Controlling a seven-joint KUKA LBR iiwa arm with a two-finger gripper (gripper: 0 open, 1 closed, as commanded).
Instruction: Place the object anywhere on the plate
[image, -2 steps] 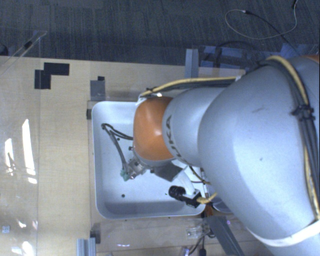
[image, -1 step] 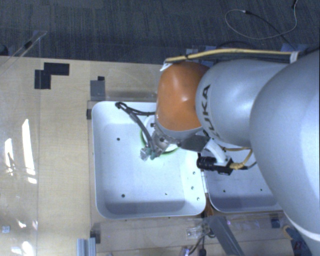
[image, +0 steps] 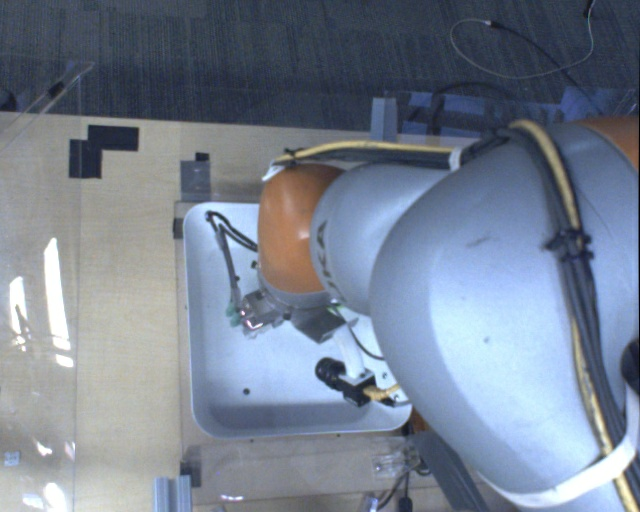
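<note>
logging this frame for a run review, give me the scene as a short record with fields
arm: grey arm reaching in from the right, across much of the view
wrist: orange band above the white bin
gripper: gripper over the bin's left half, pointing left
holding: cannot tell
bin: white bin, shallow, left and near rims in view
bench: bench, pale wood

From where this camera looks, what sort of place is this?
Likely a robotics lab: a grey KUKA arm reaches over a shallow white bin on a pale wooden bench, with dark carpet beyond.
</note>
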